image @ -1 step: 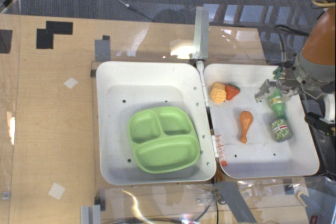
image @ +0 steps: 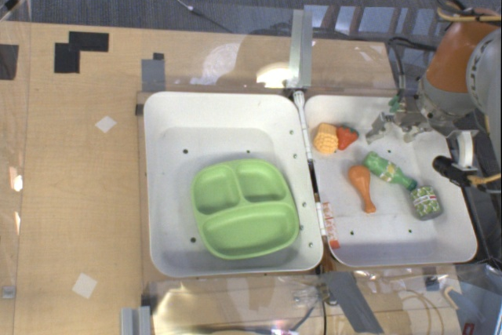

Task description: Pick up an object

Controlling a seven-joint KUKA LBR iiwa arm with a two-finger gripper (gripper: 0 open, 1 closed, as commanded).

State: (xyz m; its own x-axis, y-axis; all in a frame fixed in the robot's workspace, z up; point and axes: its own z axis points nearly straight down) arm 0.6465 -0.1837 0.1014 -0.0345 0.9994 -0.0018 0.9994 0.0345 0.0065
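The right bin (image: 408, 247) holds several toy foods. A yellow corn piece (image: 326, 139) lies beside a red piece (image: 346, 137) at its left. An orange drumstick (image: 362, 186) sits near the middle, with a green bottle (image: 388, 170) just right of it. A green can (image: 426, 202) lies toward the right wall. My gripper (image: 398, 126) hangs over the bin's back right part, behind the bottle and right of the red piece. It is open with nothing between its fingers.
A green divided plate (image: 245, 208) lies in the left bin (image: 169, 169). A metal post (image: 302, 51) stands behind the ridge between the two bins. The arm's orange band (image: 455, 59) rises at the right edge, with black cables beside it.
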